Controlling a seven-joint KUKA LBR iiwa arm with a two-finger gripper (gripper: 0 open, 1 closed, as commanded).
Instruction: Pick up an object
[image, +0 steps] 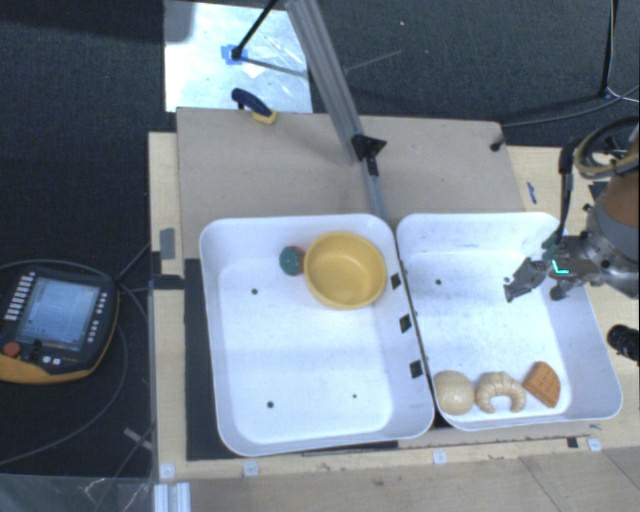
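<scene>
Left bin (300, 400): yellow bowl (345, 269) touching a small green ball (291, 260). Right bin (480, 320): round bun (454, 392), croissant (500, 391) and waffle (543, 383) along the near wall, well apart from the end effector (535, 278), whose opening cannot be told.

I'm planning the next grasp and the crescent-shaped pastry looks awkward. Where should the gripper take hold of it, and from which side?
Probably from above, fingers closing across the arch of the croissant, its thickest part. It lies flat with both tips pointing toward the near wall of the right bin, wedged between the round bun and the waffle, so side approaches look blocked.
</scene>
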